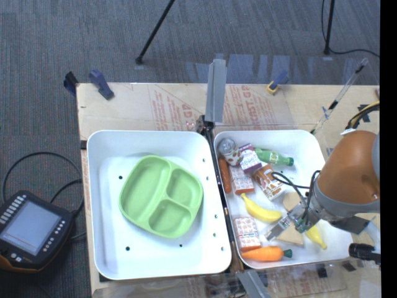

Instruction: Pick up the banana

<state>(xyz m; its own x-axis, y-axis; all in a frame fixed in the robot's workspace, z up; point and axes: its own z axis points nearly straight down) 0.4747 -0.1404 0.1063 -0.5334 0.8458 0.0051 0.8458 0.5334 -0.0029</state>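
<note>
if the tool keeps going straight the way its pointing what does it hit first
The tool points left and slightly down in the picture. Its tip sits just under the banana, so going on it would probably meet the small red-and-white box first; height is hard to judge from this view.

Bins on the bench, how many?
2. The left bin holds a green plate. The right bin holds the banana amid other play food; the arm covers its right side, so items may be hidden.

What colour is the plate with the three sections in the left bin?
The plate is light green, plain with no pattern. It shows clearly in the camera view.
</note>
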